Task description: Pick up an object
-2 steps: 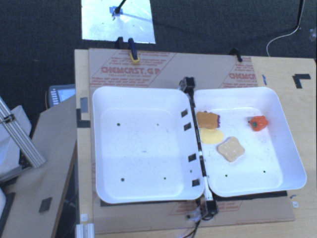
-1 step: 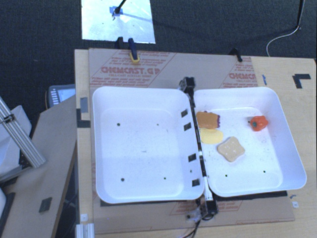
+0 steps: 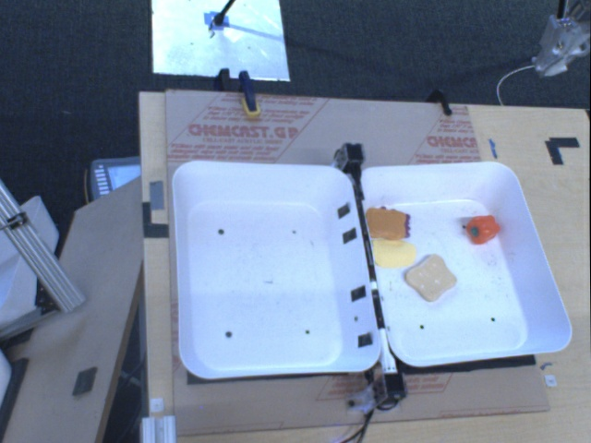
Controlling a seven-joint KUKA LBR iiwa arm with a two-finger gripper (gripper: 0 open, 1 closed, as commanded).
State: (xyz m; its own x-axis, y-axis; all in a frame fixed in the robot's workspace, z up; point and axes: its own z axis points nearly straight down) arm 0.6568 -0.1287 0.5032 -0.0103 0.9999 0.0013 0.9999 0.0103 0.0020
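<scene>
barely visible end effector (image 3: 560, 46) cut off top right, grip state unclear; right bin (image 3: 531, 247) holds toys.

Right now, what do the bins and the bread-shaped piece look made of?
White bins: thin moulded plastic, smooth and slightly glossy, with rounded rims. Tan toast-shaped piece: likely toy plastic or foam with a matte, even colour; the view leaves that open.
</scene>
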